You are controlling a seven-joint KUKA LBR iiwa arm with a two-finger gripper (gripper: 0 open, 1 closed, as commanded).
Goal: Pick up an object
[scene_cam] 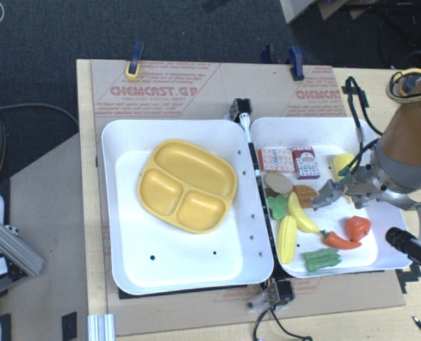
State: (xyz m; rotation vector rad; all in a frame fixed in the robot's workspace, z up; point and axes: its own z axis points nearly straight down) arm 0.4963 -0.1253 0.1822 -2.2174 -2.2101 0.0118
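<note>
The right bin (304, 125) holds several toy foods. A red and white box (289, 160) lies at the back, with a yellow lemon (342, 164) to its right. In the middle are a tan oval piece (278, 183), a brown block (304, 193), a green pepper (276, 207), a banana (302, 216) and a corn cob (287, 239). Toward the front lie a green pod (321, 259), an orange-red carrot (340, 241) and a red piece (358, 226). My gripper (336, 191) hangs low over the bin, right of the brown block and below the lemon. I see nothing held in it.
A yellow three-compartment plate (188, 185) lies in the left bin (121, 190). Black clips (242, 109) join the bins at the divider. The arm's orange band (409, 137) and cables (356, 98) rise over the right bin's far right side.
</note>
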